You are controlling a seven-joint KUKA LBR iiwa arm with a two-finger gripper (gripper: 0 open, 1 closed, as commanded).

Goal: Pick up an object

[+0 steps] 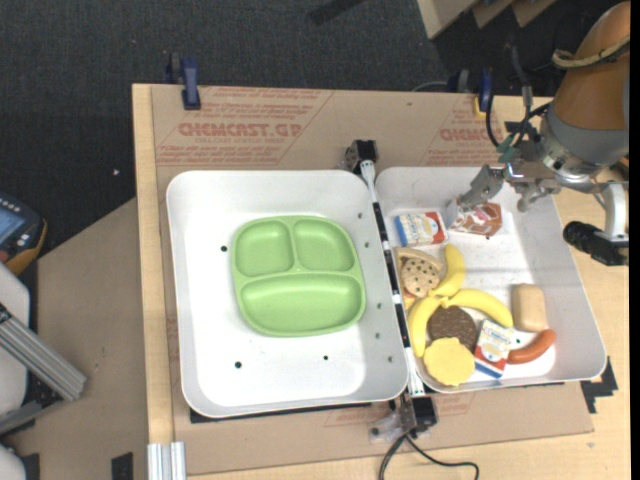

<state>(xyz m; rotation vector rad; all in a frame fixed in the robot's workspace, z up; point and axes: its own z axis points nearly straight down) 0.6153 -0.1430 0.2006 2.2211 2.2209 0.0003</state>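
Two shallow white bins are set side by side on a brown board. The left bin [200, 298] holds a green divided plate [297, 275] lying flat near its middle. The right bin [570, 288] holds a heap of toy food, all of it possible pick-up objects. A small white carton [419, 228] lies near the bin's upper left, with a cookie [417, 273] just below it. Yellow bananas [455, 293] curve through the middle, touching a dark brown patty [454, 324] and a round yellow disc [449, 361] below them. A pale bread piece [529, 306] sits to the right, a sausage [530, 346] lies near the lower right edge, and a small red and white packet [494, 346] is tucked between the sausage and the bananas.

The gripper [480, 193] is seen at the upper part of the right bin, on the grey arm with its orange band [600, 93]. A reddish wrapped item [479, 220] lies directly under the fingertips, seemingly touching them. Whether the fingers are spread or closed on it cannot be told from this angle.
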